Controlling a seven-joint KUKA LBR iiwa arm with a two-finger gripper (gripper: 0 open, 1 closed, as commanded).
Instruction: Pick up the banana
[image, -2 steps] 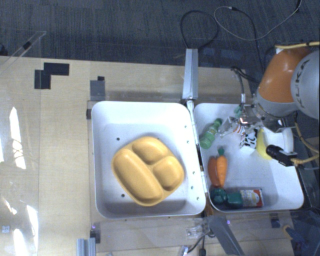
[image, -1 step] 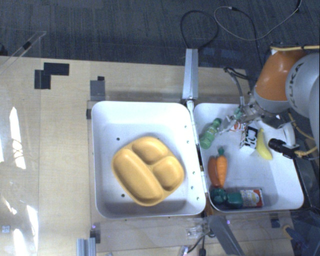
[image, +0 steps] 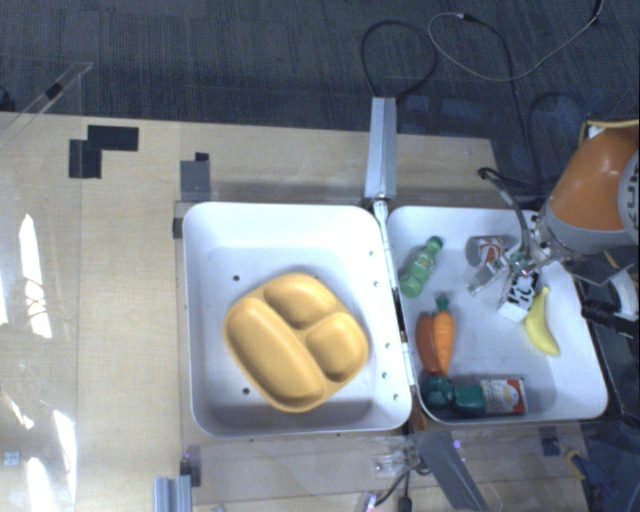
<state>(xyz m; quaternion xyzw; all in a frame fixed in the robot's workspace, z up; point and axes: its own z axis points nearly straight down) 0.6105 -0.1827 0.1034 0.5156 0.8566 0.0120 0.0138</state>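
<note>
The left bin (image: 200, 300) holds a yellow divided plate (image: 295, 340). In the right bin (image: 590, 395) lie a green bottle (image: 420, 265), a carrot (image: 436, 340), a red-labelled bottle (image: 475, 396) along the near wall and a can (image: 486, 250). The gripper (image: 520, 275) hangs just right of the can; whether its fingers are parted cannot be told. The banana (image: 541, 322) lies just right of and below it, long axis running roughly top to bottom, near the bin's right wall.
</note>
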